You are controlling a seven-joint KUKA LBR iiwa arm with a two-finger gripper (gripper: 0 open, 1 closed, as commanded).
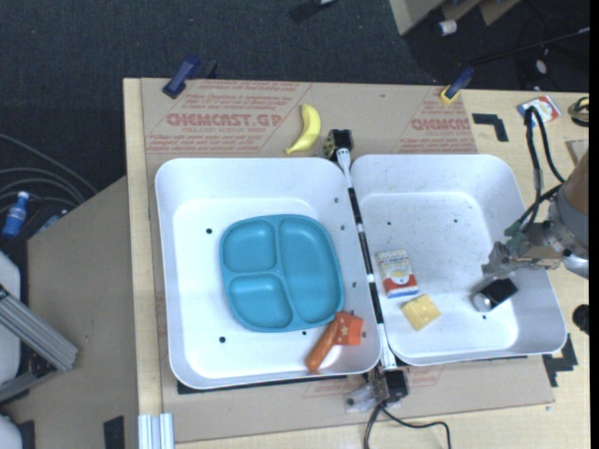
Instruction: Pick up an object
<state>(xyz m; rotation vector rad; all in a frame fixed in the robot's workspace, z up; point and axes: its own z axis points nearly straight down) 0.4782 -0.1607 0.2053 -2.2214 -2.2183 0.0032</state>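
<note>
Fingers [506, 259] at the right wall of the right bin [440, 181]; cannot tell whether wide or narrow. To the view's left of the fingers, in the same bin, a red-and-white carton [395, 272] with a yellow block [421, 311] just beside it, nearer the camera. Farther left, in the left bin [187, 251], a blue divided plate [281, 271] and an orange toy [334, 340] at its near corner. Far beyond, on the table [234, 115], a banana [305, 130].

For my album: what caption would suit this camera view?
Robot hand over the right bin, near carton and cheese; plate and carrot in the left bin.
</note>
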